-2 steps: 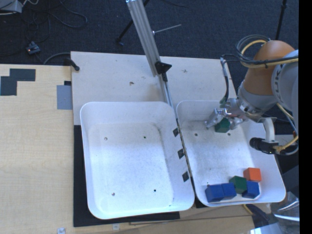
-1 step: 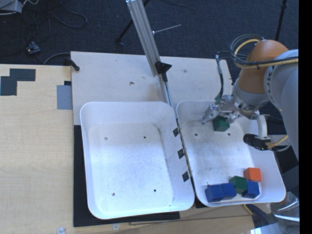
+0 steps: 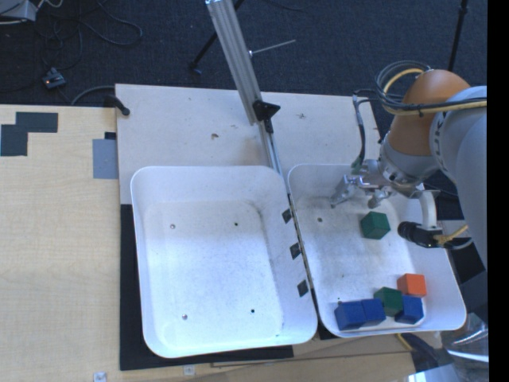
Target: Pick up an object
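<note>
1. Nearest the camera, along the front edge of the right bin [image 3: 445,318], lies a cluster: a blue block [image 3: 359,313], a dark green block [image 3: 390,298], a smaller blue block [image 3: 410,309] and an orange block [image 3: 412,284], touching or just beside one another.
2. Farther back, near the middle of that bin toward its right wall, a green cube [image 3: 374,225] sits alone, well apart from the cluster. It looks the easiest target.
3. Just behind it, toward the bin's back edge, hangs the gripper [image 3: 367,188]; whether its jaws are spread or pressed together I cannot tell, and nothing is seen between them.
4. To do the pick well, I would centre over the cube, align with its flat faces, descend fully, then close.
5. The left bin [image 3: 151,213] lies beside.
</note>
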Controlling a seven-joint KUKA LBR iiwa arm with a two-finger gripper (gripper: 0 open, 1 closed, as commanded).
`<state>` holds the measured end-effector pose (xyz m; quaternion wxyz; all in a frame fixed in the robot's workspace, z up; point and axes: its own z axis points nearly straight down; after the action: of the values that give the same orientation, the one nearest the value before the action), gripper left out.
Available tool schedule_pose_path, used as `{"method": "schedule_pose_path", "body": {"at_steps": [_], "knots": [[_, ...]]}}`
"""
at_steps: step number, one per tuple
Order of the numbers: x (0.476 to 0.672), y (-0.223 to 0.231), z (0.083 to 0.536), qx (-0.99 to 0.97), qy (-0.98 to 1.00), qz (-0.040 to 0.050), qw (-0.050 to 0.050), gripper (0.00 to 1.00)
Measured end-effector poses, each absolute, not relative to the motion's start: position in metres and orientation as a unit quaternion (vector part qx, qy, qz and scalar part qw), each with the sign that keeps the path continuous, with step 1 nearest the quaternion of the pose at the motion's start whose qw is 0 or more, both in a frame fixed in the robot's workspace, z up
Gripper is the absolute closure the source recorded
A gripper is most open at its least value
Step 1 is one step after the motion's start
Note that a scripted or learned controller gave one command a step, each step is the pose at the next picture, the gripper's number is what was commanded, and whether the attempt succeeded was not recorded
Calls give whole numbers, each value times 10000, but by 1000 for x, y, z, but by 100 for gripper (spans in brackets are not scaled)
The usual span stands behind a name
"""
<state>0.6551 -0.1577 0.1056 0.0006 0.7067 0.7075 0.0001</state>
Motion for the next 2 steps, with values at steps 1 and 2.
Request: {"method": "schedule_pose_path", "body": {"at_steps": [1,2], "knots": [[602,-176,90,7081,7061,-13,-17,0],[541,-200,91,7084,7058,-4,-15,0]]}}
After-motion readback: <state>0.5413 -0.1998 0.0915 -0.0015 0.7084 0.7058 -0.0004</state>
